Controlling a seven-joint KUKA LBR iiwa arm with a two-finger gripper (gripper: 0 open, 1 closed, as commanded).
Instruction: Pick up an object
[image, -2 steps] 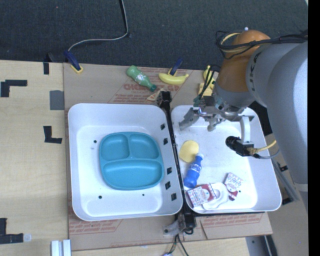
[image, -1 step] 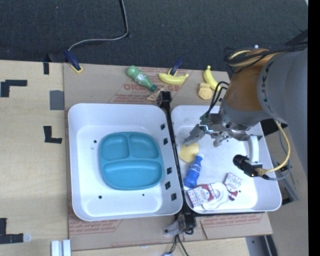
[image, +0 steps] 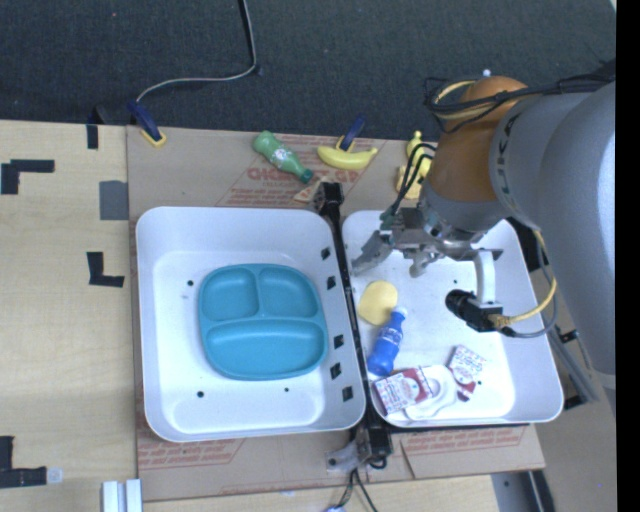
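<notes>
**Jaws apart and empty over the right bin**

The jaws stand apart with nothing between them, hanging over the 12 o'clock half of the right bin (image: 505, 395). One finger (image: 364, 255) slants toward 8 o'clock, close to the wall that the two bins share, and the other points down toward 6 o'clock. The grey arm (image: 570, 170) with its orange band (image: 470, 150) comes in from 3 o'clock and covers that bin's far corner.

Just at 6 o'clock of the jaws, and apart from them, a yellow lump (image: 378, 300) lies on the bin floor. A blue bottle (image: 387, 343) lies touching the lump's 6 o'clock side, its cap end toward the lump. Farther toward 6 o'clock, near the front wall, rests a red-and-white pouch (image: 412, 390). A smaller red-and-white packet (image: 466, 364) sits just at 2 o'clock of the pouch.

At 9 o'clock, the left bin (image: 170, 260) holds a blue divided plate (image: 262, 320), lying flat near its middle.

Outside the bins, on the desk (image: 60, 330) at 12 o'clock of the shared wall, a green bottle (image: 281, 156) lies on its side. A banana (image: 346, 156) lies just at 3 o'clock of it.
</notes>
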